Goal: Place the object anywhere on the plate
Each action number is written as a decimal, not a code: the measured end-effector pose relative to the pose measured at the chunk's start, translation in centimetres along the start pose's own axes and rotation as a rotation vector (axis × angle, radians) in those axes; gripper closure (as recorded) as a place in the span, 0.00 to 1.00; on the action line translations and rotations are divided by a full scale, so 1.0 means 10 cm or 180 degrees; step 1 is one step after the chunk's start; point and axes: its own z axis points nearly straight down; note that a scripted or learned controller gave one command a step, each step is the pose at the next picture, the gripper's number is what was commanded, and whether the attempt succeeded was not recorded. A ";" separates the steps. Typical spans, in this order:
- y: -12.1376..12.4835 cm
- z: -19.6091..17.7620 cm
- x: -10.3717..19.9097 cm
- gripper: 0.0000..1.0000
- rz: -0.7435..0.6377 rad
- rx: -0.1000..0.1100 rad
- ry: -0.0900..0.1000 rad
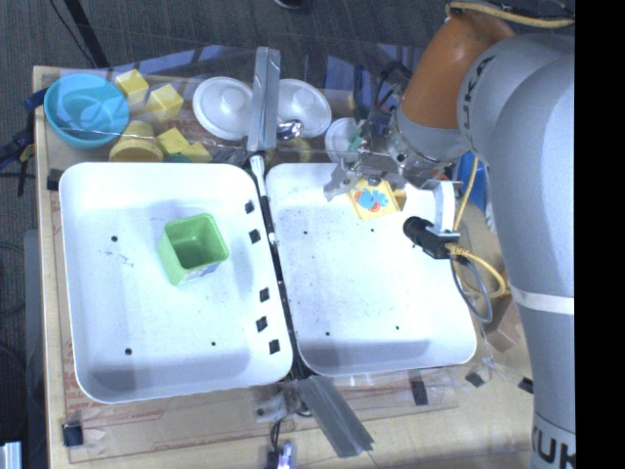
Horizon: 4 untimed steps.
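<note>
A small yellow object [374,202] with a blue and red print is in the right bin [371,301], near its back wall. My gripper [367,176] hangs just above and behind it, at the end of the grey arm with the orange band [444,62]. Whether it touches the object is unclear. Two white plates [224,106] [304,106] stand behind the bins. A green square cup [195,246] lies in the left bin [117,320].
Behind the left bin are a blue bowl [86,109] and several yellow blocks [161,98]. A grey divider bar [262,96] rises between the plates. A black and yellow cable [444,242] runs along the right bin's right side.
</note>
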 end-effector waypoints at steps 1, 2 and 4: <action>0.15 -0.33 0.67 1.00 -0.0236 -0.0008 -0.0003; 0.01 -0.70 1.38 1.00 -0.0671 -0.0012 -0.0006; -0.06 -0.49 2.23 0.00 -0.1668 -0.0004 -0.0008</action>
